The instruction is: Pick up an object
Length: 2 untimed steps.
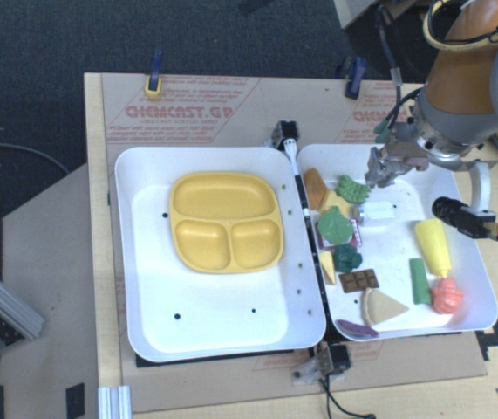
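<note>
Cardboard-topped bench carries two white bins: the left bin (144, 260) holds a yellow divided tray (227, 220), and the right bin (484, 299) holds scattered toy food, from a purple piece (356, 327) at the front rim to a small green leafy item (351, 189) further back. Beyond that, the gripper (379, 175) hangs just right of this leafy item, seemingly nearest to it, with nothing visibly gripped. Whether it is released or clenched cannot be told from this angle.

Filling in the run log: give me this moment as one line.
arm: over right bin | claw: above green toy, no grasp visible | yellow tray: in left bin | task: not done
</note>
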Motion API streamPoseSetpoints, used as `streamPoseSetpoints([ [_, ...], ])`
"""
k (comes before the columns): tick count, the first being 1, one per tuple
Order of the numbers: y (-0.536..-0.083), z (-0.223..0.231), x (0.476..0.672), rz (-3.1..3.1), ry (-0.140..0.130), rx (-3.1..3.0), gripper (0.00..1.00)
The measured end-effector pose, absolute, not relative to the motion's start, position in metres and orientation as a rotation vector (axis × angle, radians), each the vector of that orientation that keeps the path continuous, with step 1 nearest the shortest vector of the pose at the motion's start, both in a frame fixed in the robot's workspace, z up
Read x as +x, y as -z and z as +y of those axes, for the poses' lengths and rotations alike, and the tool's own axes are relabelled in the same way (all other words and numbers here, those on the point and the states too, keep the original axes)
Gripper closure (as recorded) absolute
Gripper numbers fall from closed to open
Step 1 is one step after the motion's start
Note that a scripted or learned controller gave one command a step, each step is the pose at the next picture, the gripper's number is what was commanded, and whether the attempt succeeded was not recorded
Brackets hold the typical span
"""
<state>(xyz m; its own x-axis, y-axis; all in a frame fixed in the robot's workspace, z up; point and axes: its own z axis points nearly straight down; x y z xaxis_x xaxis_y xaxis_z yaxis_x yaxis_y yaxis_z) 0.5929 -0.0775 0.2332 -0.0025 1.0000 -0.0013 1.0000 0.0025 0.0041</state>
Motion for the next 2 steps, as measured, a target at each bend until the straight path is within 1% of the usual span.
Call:
streamPoseSetpoints([
  [1,-0.221,-0.086,0.588,2.222,0.004,2.225,1.00],
  [2,-0.232,-0.073,0.579,2.225,0.001,2.222,1.00],
])
